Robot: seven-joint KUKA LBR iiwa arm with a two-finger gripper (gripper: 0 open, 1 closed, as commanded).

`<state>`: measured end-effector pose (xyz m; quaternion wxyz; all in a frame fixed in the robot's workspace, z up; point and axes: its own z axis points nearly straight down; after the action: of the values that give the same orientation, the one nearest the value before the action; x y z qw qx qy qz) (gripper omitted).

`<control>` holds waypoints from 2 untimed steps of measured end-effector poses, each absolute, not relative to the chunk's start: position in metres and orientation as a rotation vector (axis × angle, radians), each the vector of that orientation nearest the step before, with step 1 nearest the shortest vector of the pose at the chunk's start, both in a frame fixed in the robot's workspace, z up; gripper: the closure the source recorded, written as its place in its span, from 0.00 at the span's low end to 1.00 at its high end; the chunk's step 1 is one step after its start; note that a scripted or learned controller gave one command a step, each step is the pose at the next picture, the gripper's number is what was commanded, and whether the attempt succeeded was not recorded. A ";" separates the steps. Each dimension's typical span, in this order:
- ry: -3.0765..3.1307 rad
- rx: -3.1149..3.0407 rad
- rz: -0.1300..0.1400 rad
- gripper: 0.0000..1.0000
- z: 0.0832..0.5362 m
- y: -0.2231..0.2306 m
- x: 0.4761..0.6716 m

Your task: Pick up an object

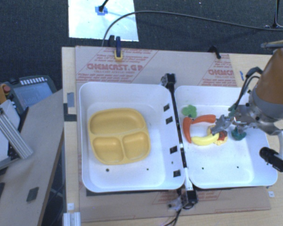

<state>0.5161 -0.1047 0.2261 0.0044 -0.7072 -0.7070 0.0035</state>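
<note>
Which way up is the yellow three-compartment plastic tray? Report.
Right way up: the yellow three-compartment plastic tray shows its hollows, lying flat in the left white bin.

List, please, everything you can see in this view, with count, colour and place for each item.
Bins: two, white, side by side on the bench.
Divided tray: one, yellow, in the left bin.
Carrot-like toys: two, orange, right bin, one lying across, one upright at the pile's left.
Banana-like toy: one, yellow, below them.
Leafy toy: one, green, pile's upper left.
Small object: one, teal, right of the pile.
Teach pendant: one, grey, left side table.
Cardboard sheet: one, brown, under the bins.
Gripper: one, grey, over the pile.
</note>
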 end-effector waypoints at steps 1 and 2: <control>-2.225 -2.220 -0.001 0.00 0.232 -0.105 0.519; -2.220 -2.219 0.002 0.00 0.170 -0.107 0.519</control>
<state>0.5190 -0.1067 0.1696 0.0012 -0.7069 -0.7073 0.0006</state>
